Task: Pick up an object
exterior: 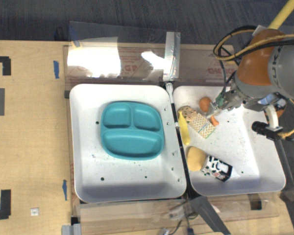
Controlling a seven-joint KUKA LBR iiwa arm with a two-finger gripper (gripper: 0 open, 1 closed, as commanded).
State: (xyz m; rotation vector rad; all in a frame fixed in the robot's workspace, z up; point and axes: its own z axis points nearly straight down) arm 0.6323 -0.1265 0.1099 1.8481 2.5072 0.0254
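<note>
Pincer (219,105) low in the right bin (250,146), near its back left part, at the end of the grey arm (264,70) with the orange band. Cannot tell its state; the tip is too small and blurred against the bin floor. Just left of it, an orange ball (205,104); whether they touch I cannot tell. A small orange piece (214,121) lies just below the tip. Beside that, a patterned box (197,121) lies tilted, its left end near the bin's left wall. A yellow strip (184,129) runs along that wall. Nearer the front: a yellow rounded lump (196,158), and touching its right side a black-and-white patterned item (218,168). Left bin (88,170) holds a teal divided tray (132,130) at centre. Both bins sit on the table (24,131).
</note>
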